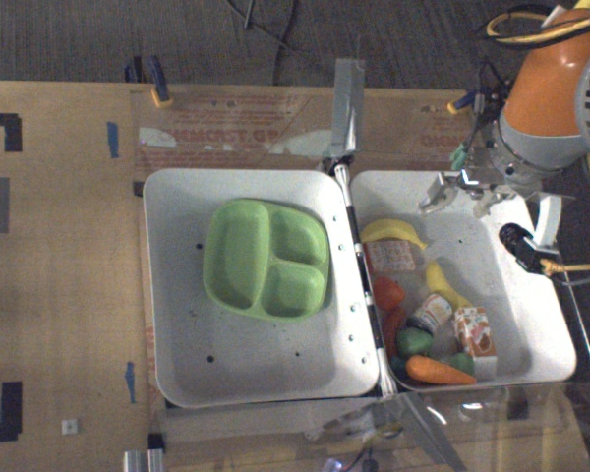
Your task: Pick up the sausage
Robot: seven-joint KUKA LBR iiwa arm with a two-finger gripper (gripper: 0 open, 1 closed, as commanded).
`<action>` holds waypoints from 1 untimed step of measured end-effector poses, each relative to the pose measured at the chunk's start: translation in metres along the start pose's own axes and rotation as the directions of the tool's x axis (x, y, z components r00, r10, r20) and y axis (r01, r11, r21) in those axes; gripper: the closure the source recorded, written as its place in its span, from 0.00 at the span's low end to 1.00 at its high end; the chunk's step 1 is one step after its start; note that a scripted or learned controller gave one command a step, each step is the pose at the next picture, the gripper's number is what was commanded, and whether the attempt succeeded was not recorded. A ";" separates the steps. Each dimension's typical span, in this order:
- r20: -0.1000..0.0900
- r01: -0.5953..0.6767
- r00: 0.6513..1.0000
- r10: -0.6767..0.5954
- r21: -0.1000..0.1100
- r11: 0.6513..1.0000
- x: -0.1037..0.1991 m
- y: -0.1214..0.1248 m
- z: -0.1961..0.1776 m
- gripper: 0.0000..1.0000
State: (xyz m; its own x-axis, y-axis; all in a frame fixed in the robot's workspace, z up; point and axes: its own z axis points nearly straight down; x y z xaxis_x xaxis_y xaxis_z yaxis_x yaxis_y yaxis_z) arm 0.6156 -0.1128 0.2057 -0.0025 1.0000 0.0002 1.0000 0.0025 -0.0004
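sausage (391, 308) – glossy red, stubby cylinder, seen against the right bin's (531, 308) left wall, just below a ridged pink block (391, 256) | end effector (464, 193) – metal fingers spread, nothing between them, poised over that bin's far edge | green moulded divided plate (267, 260) in the bin left of it

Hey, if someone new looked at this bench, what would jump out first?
Probably the green divided plate, alone in the left bin. Next, the pile of toy food along the right bin's left side, with a banana on top and a carrot lowest. The hand hovers over that bin's upper edge.
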 end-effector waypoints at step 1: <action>0.000 0.040 0.999 -0.040 0.000 0.999 -0.048 -0.136 0.106 0.00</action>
State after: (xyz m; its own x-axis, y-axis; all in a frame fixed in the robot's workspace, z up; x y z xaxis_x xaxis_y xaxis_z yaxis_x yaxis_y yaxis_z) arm 0.4792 -0.1616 0.0995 -0.0429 0.9991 0.0000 0.9991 0.0429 0.0000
